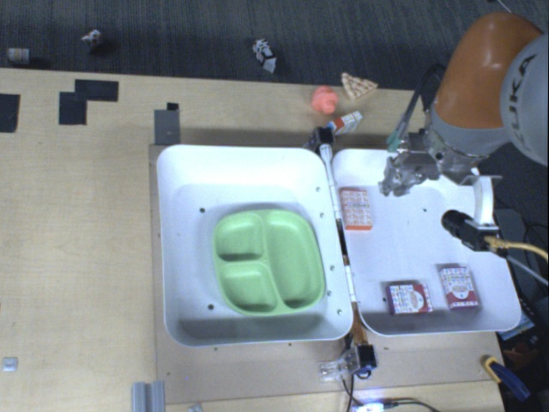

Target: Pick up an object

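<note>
- From my remote station I see the gripper (401, 178) hanging over the upper part of the right bin (497, 320); I cannot tell how it is set, and nothing shows in it.
- Nearest, just left of it, an orange-and-white packet (355, 209) lies flat by the bin's left wall.
- Two small red boxes (407, 297) (458, 286) sit side by side at lower right.
- I judge the pick not yet made: descent, grasp and lift all remain.
- A green divided tray (268, 261) fills the left bin (176, 230).
</note>
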Tool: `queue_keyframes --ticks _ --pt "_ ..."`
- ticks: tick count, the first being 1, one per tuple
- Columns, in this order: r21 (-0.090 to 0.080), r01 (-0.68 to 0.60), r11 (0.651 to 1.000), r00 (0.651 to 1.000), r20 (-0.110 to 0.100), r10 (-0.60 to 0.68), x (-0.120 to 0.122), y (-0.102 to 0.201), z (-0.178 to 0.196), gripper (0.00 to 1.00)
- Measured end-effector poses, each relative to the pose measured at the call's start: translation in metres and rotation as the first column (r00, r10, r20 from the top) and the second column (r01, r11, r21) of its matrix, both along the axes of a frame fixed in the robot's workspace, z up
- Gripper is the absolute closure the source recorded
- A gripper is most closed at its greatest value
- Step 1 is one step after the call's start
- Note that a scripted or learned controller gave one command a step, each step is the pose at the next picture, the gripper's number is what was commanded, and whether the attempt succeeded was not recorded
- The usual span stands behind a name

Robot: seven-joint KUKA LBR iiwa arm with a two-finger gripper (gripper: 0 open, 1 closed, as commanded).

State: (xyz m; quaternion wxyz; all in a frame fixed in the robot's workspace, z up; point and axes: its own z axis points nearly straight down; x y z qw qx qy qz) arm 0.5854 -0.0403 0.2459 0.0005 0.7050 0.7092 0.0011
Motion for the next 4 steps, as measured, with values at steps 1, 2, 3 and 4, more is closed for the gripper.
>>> queue_keyframes --ticks 1,2,3,4 --pt "-0.002 0.003 1.000 1.000 0.001 -0.003 -0.020 -0.072 -0.016 1.00" --pt "-0.001 0.002 1.000 1.000 0.001 -0.002 -0.098 -0.023 0.004 1.00" --pt "0.000 0.002 1.000 1.000 0.000 -0.002 -0.095 0.012 -0.009 1.00" --pt "0.000 0.003 1.000 1.000 0.000 -0.003 -0.095 0.012 -0.009 0.00"
